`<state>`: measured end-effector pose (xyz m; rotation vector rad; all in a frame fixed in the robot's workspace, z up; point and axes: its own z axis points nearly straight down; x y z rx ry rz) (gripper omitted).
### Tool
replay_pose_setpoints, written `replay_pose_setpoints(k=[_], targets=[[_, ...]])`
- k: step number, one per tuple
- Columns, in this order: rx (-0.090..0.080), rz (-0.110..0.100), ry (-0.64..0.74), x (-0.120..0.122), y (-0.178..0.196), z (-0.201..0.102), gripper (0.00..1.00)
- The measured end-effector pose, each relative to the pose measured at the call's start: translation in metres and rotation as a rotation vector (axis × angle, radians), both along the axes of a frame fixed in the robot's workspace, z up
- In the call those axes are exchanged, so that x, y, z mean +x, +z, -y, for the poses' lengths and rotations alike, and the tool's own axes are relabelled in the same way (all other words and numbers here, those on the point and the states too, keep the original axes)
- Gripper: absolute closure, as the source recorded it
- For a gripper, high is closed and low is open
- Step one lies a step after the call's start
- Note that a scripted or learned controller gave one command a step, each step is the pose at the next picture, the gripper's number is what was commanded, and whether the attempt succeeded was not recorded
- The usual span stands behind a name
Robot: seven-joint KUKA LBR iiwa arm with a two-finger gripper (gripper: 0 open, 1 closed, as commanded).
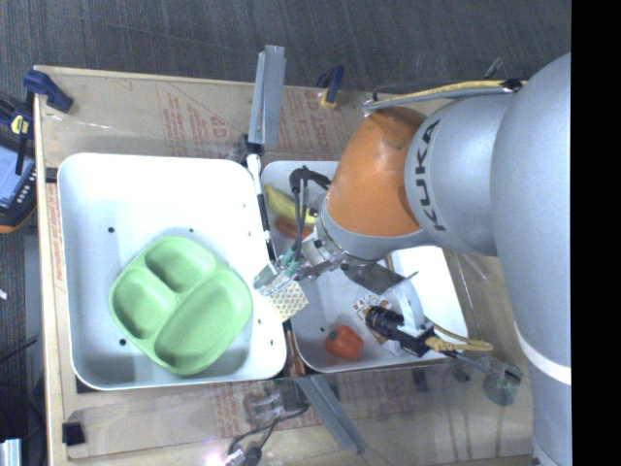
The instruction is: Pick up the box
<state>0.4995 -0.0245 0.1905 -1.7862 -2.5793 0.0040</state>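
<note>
Because the wrist and the orange band [374, 178] mask most of the tool, the state of the gripper [278, 272] cannot be told; spread or pressed together is not resolvable, and no grasp can be confirmed.

Item locations, referenced to the gripper:
- The box [288, 300], taken to be the small patterned carton, lies directly beneath the tip, touching it or very nearly so. It sits at the inner edge of the right bin [448, 282], against the rim shared with the left bin [87, 192].
- A green divided plate [181, 304] lies to the camera-left side, in the left bin.
- A red round item [343, 342] lies below and to camera-right, near the box but apart from it.
- A yellow item [280, 202] lies above, partly under the wrist.

Step in hand, by judgement: final approach or closure on the box; lift not yet done.

Next move requires: closing squarely on the carton, clear of the shared rim, then a straight vertical lift. A carton pinned against the rim may tilt or slip out.
</note>
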Motion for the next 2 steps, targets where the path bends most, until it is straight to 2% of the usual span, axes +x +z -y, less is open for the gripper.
replay_pose_setpoints(k=[1,2], targets=[[-0.001,-0.002,-0.204,-0.023,0.0,0.039,1.0],[-0.001,0.003,-0.37,-0.022,0.053,-0.026,1.0]])
